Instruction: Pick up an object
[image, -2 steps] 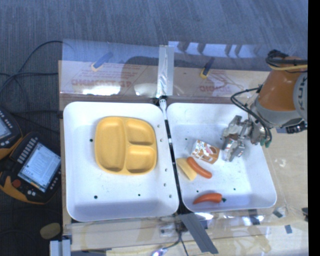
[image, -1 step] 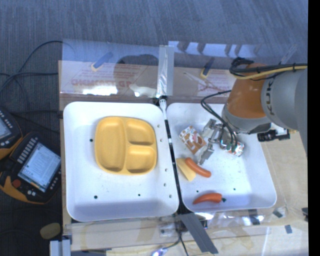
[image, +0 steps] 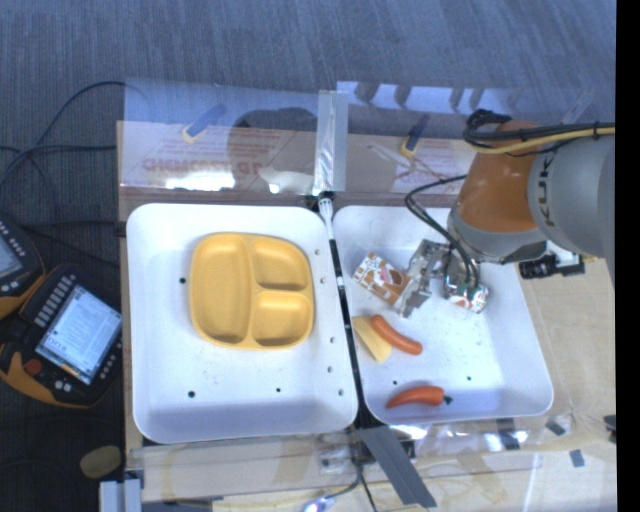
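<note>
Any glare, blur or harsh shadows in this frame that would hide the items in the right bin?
Camera view: lighting is even and soft, with faint shadows beside the hot dog and the red pepper. Glare sits on the clear panel behind the bins, not on the right bin. Focus is slightly soft overall; the hand is a dim cluster, its details hard to read.

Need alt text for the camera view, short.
The grey arm's pincer hangs low in the right bin, beside a printed snack packet, with a small crumpled wrapper on its other side. Nearer the camera lie a hot dog, a yellow wedge and a red pepper. The left bin holds a yellow divided tray.
</note>
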